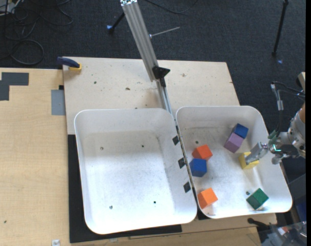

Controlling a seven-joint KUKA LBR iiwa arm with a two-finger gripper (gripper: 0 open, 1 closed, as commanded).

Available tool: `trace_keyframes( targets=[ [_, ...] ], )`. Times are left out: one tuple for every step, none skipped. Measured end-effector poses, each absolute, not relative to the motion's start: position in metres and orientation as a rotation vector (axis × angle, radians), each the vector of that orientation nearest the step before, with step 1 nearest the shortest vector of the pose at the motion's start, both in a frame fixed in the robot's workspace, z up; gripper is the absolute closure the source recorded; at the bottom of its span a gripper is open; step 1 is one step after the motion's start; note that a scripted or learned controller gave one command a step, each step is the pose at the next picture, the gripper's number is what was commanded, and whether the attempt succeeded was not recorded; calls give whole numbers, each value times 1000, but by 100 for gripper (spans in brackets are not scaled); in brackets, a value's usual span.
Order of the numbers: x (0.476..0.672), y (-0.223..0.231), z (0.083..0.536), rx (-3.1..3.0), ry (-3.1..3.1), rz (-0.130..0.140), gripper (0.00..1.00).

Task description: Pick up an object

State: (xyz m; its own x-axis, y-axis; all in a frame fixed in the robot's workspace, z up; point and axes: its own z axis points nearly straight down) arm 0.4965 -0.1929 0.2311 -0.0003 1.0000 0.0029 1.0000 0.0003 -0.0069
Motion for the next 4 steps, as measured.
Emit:
trace_keyframes(
  targets=[
    [497, -194, 233, -2220, -2218, 1, 0],
    [501, -200, 173, -2216, -2216, 6, 0],
    [506, -200, 127, -2217, -2215, 5, 0],
    [507, -199, 92, -2222, -2217, 0, 0]
  ],
)
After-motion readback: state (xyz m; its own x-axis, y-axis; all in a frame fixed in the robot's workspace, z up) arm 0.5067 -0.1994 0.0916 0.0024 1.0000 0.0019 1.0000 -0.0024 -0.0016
